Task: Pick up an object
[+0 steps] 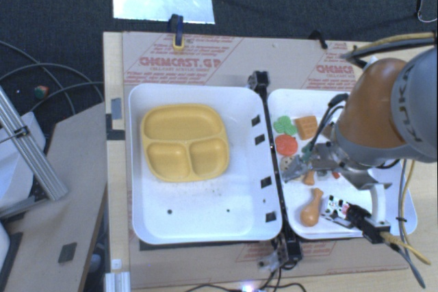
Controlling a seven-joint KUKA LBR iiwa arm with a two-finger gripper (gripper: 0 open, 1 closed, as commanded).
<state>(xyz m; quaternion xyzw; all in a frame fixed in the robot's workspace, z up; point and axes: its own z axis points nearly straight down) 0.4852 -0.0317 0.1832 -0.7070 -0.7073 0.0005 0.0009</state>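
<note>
A grey robot arm with an orange band point(373, 102) reaches over the right bin point(390, 226). The left bin point(205, 215) carries a yellow divided tray point(185, 141) near its far-left corner. The gripper point(295, 166) hangs low by the right bin's left wall; whether it grips anything cannot be told. Beside it lie a green piece point(283, 124), an orange block point(306, 126), a red piece point(286, 146) and, nearer the front edge, a tan drumstick shape point(311, 207).

Left bin point(171, 222): yellow divided tray point(185, 141). Right bin point(291, 102): gripper point(295, 167) low beside red point(286, 146), green point(283, 124), orange toy foods point(306, 126).
</note>
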